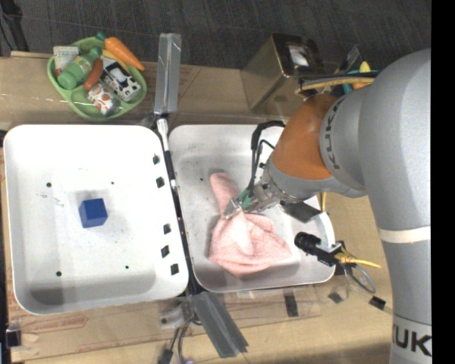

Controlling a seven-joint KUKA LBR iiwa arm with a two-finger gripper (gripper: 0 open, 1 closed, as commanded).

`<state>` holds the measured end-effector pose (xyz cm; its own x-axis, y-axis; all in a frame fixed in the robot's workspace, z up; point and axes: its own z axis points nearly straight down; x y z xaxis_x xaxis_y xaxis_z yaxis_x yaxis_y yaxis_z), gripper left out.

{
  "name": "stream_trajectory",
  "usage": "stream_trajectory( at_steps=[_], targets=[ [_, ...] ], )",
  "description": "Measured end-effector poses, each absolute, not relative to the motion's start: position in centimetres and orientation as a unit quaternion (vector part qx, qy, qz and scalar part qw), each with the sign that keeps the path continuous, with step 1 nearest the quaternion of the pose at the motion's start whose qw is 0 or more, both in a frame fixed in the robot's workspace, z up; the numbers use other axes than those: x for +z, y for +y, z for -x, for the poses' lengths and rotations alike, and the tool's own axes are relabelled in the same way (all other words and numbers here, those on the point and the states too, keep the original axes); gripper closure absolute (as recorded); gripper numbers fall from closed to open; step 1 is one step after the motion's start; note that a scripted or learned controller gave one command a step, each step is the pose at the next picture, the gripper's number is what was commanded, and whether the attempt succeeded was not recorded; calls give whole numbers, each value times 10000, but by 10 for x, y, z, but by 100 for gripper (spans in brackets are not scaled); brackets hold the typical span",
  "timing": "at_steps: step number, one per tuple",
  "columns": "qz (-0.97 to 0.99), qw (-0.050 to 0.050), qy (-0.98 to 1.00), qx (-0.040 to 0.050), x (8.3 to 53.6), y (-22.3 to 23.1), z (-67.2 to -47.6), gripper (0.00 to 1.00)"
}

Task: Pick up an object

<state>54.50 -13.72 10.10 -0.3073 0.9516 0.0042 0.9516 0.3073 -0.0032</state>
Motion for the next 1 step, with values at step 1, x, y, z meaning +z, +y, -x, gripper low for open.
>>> stream_trajectory(
  at_steps=[1],
  targets=[
    [6774, 9, -7356, 6, 205, -108, -617, 100]
  ],
)
